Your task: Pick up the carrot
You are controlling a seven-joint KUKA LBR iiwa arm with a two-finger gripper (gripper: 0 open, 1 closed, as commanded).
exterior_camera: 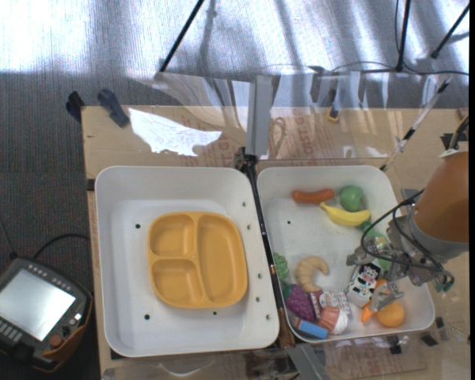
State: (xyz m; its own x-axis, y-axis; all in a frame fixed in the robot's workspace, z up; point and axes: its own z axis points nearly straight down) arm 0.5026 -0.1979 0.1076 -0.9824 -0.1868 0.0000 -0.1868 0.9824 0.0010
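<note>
**Carrot** (367, 314): a small orange tapered piece in the lower right of the frame, low in the right bin (324, 170). It lies just left of the orange (391, 315) and is partly under the gripper (386, 288), so most of its length is hidden and the identification is tentative. It is probably a light, stiff plastic toy with a smooth, slippery skin, and not fragile. The best hold looks to be across the thicker middle, since the narrow tip would squirt out.

**Gripper**: hangs over the carrot's upper end. Whether the claw is spread or pressed together cannot be told, and nothing is plainly held.

**Crowding the carrot**
- The orange touches it or sits just beside it on the right.
- A milk carton (366, 279) is close above and to the left.
- A wrapped sweet (333, 313) is to the left.
- These neighbours leave little room for the gripper to come down.

**Further off in the same bin**
- croissant (311, 271)
- grapes (301, 302)
- banana (344, 214)
- green ball (351, 197)
- sausage (313, 196)

**Left bin** (104, 212): holds a yellow tray (198, 260), well apart from the carrot.
</note>
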